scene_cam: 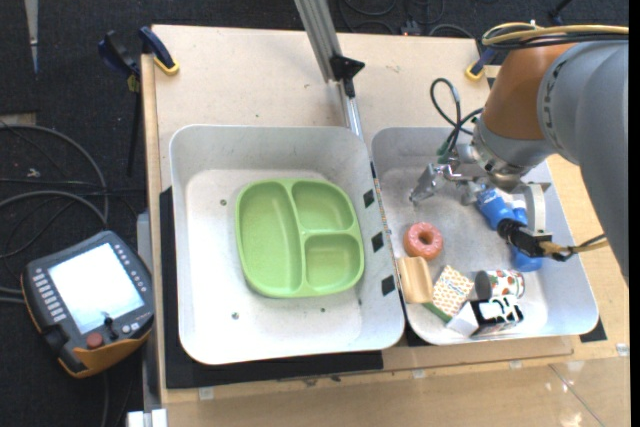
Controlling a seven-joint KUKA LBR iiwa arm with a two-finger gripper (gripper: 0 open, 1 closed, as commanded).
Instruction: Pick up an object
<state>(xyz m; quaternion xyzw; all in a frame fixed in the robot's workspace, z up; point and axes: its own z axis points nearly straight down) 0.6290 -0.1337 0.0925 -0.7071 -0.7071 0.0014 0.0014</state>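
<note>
Hovering open-fingered in the right shallow white bin, the metal gripper hangs empty above the pink-frosted ring doughnut.

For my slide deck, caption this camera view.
Grey arm's end effector hovers above a pink frosted doughnut in the right white bin; green divided plastic plate left.

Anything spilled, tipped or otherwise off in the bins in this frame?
Nothing looks spilled or damaged. The green divided plate lies flat in the left bin. In the right bin, the pink donut and small boxes crowd the front corner, some lying tilted. The gripper hangs above the bin floor.
</note>
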